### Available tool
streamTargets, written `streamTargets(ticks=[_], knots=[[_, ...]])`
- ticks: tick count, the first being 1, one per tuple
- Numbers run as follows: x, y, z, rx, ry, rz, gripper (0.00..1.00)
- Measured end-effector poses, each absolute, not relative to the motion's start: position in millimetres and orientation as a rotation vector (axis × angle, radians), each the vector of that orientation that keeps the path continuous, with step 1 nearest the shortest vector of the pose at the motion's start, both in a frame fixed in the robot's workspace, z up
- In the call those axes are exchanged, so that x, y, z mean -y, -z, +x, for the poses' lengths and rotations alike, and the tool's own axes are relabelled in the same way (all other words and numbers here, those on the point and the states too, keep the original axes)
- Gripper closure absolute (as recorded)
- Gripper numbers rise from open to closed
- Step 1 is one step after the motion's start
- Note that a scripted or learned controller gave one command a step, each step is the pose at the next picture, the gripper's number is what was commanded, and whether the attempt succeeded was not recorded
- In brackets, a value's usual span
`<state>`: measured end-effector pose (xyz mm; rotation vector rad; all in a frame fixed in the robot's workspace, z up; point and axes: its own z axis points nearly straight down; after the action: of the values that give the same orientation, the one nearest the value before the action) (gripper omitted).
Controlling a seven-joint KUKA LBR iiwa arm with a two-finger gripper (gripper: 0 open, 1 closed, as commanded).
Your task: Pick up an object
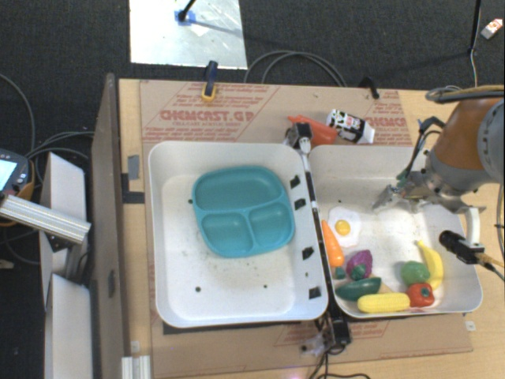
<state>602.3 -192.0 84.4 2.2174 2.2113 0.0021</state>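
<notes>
Arm: reaching in from the right, orange band showing, parked over the far part of the right bin.
Gripper: low over bare bin floor, far from the toy pile; open or closed, cannot tell from this angle.
Held: nothing seen in it.
Right bin, near side: crowded with toy food, all bunched toward the near wall.
Fried egg: flat on the floor, nearest to the gripper, just left and nearer.
Carrot: lying along the divider, touching the egg's edge.
Purple piece: just right of the carrot, green cucumber right below it.
Corn: yellow, along the near wall, red tomato at its right end.
Banana: curved, beside a green pepper.
Left bin: teal divided plate in the middle.
Handling guess: hollow plastic, light, stiff, smooth, likely to squirt out of a bad pinch.
Best bet: carrot or banana, taken across the narrow middle.
Worst bet: egg, too flat to get under.
Progress: pick not yet made.
</notes>
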Motion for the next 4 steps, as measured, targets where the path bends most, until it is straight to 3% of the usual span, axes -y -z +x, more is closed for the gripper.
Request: streamTargets(ticks=[1, 2, 3, 4], knots=[[117, -152, 639.8, -2.227, -0.007, 2.208, 0.0], [69, -186, 527.5, -2.229, 0.002, 2.223, 0.0], [105, -90, 603.7, -2.221, -0.007, 2.211, 0.0], [150, -278, 673.3, -2.21, -0.018, 2.2, 0.0]])
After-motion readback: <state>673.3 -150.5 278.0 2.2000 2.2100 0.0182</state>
